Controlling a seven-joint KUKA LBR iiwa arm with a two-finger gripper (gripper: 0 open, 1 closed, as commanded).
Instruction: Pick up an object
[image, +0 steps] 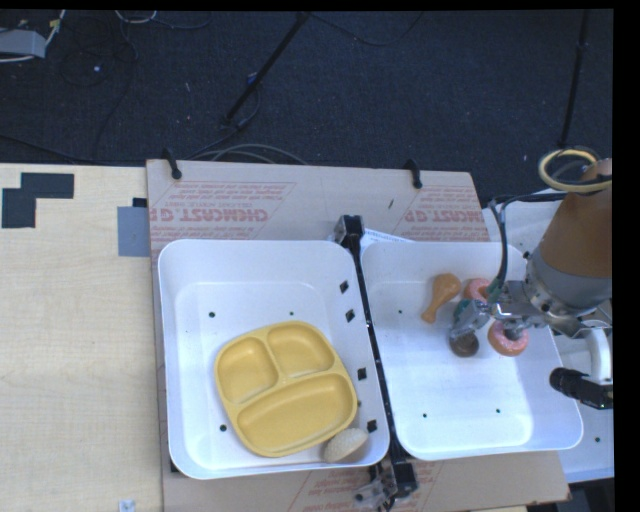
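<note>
A small dark brown object (463, 346) is seen on the floor of the right bin (470, 420), in its upper right part. The gripper (468, 322) is placed directly over it, its tip just above and touching or nearly touching the object's upper edge; which of the two cannot be told from this slant. Whether the gripper is spread or closed cannot be told, as its tip is small and blurred against the items around it, and no object can be made out as held.

Just to the upper left of the gripper a tan drumstick-shaped toy (440, 296) is laid at a tilt, its thick end uppermost. To the right, a pink ring-shaped toy (510, 342) is found close beside the dark object, and a second pinkish item (478, 291) is partly hidden behind the gripper. The gripper is thus crowded on three sides by these pieces.

The grey arm (575, 250) is brought in from the right, over the bin's right wall.

In the left bin (200, 270) a yellow divided tray (287, 386) is set at an angle, and a pale rounded object (347, 445) is lying against its lower right corner, near the bin's front wall.
</note>
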